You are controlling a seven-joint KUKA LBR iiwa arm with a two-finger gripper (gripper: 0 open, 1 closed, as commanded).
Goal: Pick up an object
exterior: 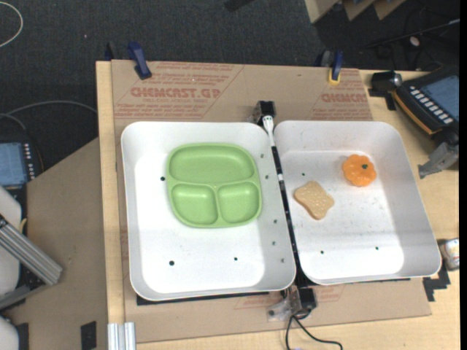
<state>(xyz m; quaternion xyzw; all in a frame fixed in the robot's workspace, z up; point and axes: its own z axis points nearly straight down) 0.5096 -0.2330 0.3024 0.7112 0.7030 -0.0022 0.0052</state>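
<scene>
- The left bin (146,261) holds a green divided plate (214,184), which lies flat in the bin's upper half, with one long compartment at the top and two smaller ones below it.
- The right bin (408,246) holds two loose things, both in its upper half.
- An orange pumpkin-like toy (359,170) sits toward the upper right of that bin; a small dark spot on top may be a stem, though it is too small to be certain.
- A tan slice of toy bread (314,199) lies near the right bin's left wall, below and to the left of the orange toy, and the two are apart.
- The two bins touch along their inner walls, where a thin black strip (277,181) runs down between them.
- Both bins rest on a brown board (219,86) with red printed lettering, held by a blue clamp (139,59) at the upper left.
- A black cable (306,334) trails off the board's lower edge.
- Whether the pincer is apart or together cannot be told here.
</scene>
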